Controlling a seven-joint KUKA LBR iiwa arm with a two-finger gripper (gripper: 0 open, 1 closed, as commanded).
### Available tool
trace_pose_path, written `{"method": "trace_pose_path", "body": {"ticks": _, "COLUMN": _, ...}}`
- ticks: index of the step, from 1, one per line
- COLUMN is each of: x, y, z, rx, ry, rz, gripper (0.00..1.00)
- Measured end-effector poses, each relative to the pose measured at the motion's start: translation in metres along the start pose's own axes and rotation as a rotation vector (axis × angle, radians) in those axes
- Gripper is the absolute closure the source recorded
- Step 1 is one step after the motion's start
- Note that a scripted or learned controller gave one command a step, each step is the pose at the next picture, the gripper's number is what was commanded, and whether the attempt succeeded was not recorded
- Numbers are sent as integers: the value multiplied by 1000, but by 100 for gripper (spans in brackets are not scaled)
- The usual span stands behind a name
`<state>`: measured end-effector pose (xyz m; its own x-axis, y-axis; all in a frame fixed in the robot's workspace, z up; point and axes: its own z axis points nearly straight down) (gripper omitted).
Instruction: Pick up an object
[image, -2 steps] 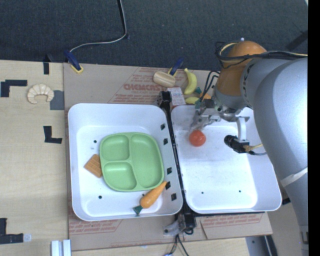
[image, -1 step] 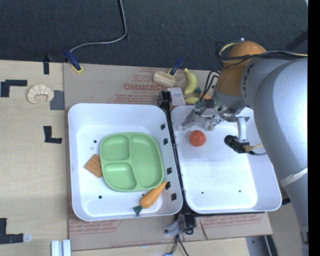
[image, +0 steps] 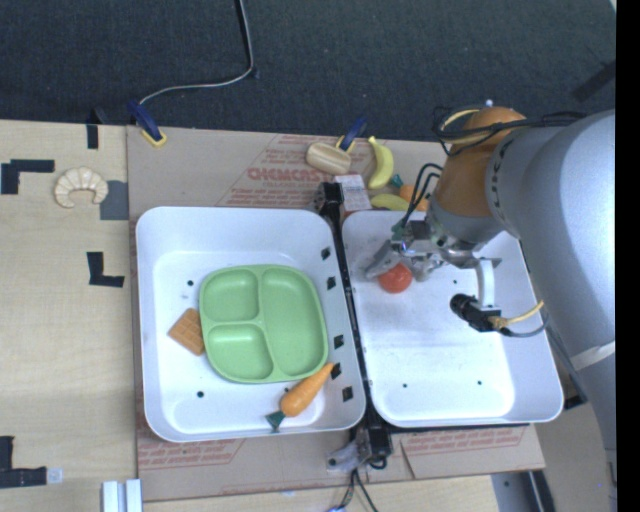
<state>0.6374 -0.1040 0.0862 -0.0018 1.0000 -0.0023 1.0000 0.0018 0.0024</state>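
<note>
tomato (image: 396, 279) lay in the right bin (image: 470, 390), upper left part, near the divider | claw (image: 400, 256) hung just above it, seemingly touching its top | tomato sat directly below the claw, round, no long axis | claw's grip state: cannot tell

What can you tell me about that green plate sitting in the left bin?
The green plate is a rounded-square tray, pale green with a matte, plastic-like look, split by raised ridges into three compartments: two smaller ones along the top and left, one larger at the right. It lies flat, slightly turned, in the left bin. A tan cracker-like piece sits at its left edge, partly tucked beneath it, and a toy carrot lies against its lower right corner. Its compartments hold nothing.
</note>
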Motion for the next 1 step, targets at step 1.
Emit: {"method": "trace_pose_path", "body": {"ticks": 1, "x": 1, "y": 0, "z": -10, "rx": 0, "ry": 1, "rz": -1, "gripper": 100}}
